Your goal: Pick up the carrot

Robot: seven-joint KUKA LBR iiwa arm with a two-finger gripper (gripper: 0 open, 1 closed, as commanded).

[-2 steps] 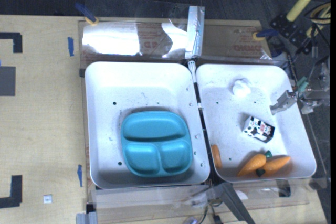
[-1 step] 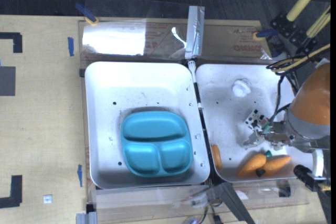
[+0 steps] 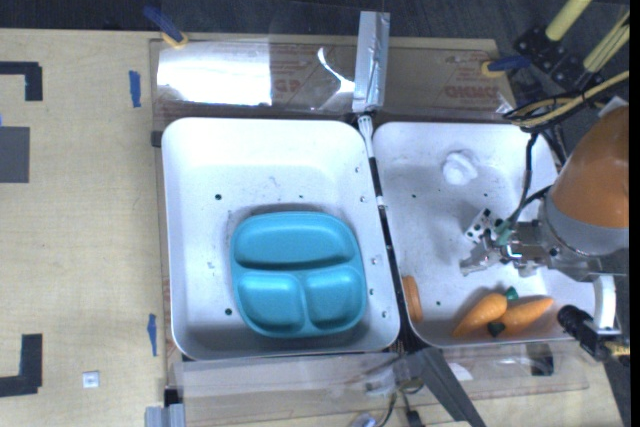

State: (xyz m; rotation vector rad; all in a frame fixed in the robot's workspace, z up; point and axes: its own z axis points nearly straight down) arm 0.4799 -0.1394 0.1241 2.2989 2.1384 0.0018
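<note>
Where the arm (image 3: 600, 190) enters at the right edge, its grey body and orange band are cut off, and the wrist blocks part of the right bin (image 3: 430, 165). The claw (image 3: 480, 245) hovers low in that bin, small and metallic; I cannot tell how it is set, and nothing visible sits in it. Two carrots lie along the bin's near wall just below it: one carrot (image 3: 482, 312) bright orange and stubby, a second carrot (image 3: 528, 312) beside it, a green stem end between them. Another orange piece (image 3: 411, 298) rests against the divider. A blue sectioned plate (image 3: 298, 271) sits in the left bin (image 3: 200, 165).
</note>
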